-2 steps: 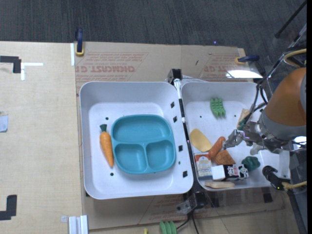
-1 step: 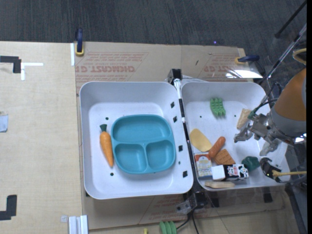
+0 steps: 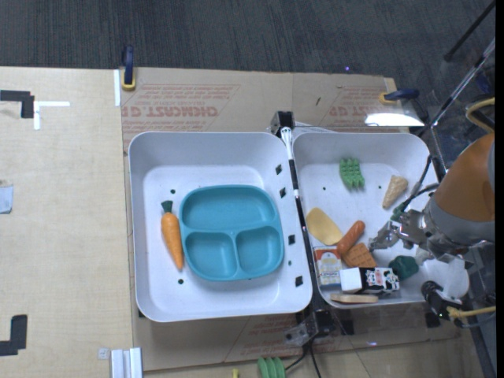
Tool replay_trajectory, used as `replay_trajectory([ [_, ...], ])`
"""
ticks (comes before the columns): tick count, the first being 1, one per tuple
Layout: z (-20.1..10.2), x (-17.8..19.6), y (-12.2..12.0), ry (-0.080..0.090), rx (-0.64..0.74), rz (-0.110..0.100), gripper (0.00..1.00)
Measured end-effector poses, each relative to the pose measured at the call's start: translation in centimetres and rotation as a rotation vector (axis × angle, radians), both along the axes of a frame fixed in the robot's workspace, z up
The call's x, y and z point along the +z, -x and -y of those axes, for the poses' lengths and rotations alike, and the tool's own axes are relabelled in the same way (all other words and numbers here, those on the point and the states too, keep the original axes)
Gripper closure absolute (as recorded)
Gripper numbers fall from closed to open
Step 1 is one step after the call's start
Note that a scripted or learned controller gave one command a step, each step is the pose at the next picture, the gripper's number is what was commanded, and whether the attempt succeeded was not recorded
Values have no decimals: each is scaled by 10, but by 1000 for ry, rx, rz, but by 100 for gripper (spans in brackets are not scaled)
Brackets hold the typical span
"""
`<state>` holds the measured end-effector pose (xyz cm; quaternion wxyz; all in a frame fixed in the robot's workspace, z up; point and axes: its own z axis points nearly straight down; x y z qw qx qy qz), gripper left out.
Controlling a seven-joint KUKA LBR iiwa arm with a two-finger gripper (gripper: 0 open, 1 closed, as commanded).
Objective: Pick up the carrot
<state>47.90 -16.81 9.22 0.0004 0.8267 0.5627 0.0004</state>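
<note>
The carrot (image 3: 172, 239) lies flat on the floor of the left bin (image 3: 146, 152), close to that bin's left wall, with its green stub toward the far wall and its tapered tip toward the near wall. It sits just beside the left rim of the teal divided tray (image 3: 233, 232), so near that I cannot tell whether the two touch.

It looks like a small toy vegetable, probably light, stiff and smooth-skinned, so it should lift easily but could slip or roll if pinched off-centre. The best hold is likely across its thicker upper half, below the green top, with the fingers closing across its width. The gap on the tray side is tight, so a finger coming down there risks landing on the tray rim; the side facing the bin wall has more room.

The tool (image 3: 391, 235) is well apart from the carrot, over the right bin (image 3: 370, 144) near its right wall, among clutter: an orange sausage-like piece (image 3: 351, 236), a yellow wedge (image 3: 323, 225), a green ridged toy (image 3: 352, 172), a tan cone (image 3: 394, 190), a dark green lump (image 3: 405, 266) and small printed cartons (image 3: 380, 279). Whether its fingers are spread or pressed together I cannot tell; nothing is visibly pinched between them.
</note>
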Motion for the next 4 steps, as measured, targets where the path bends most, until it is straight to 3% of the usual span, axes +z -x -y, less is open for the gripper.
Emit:
replay_trajectory([
  [1, -48, -1, 1, -1, 109, -2, 0],
  [2, -46, 8, -1, 1, 106, -1, 100],
  [3, -118, 99, 0, 1, -225, -3, 100],
  [4, -159, 98, -32, 1, -212, -5, 100],
])
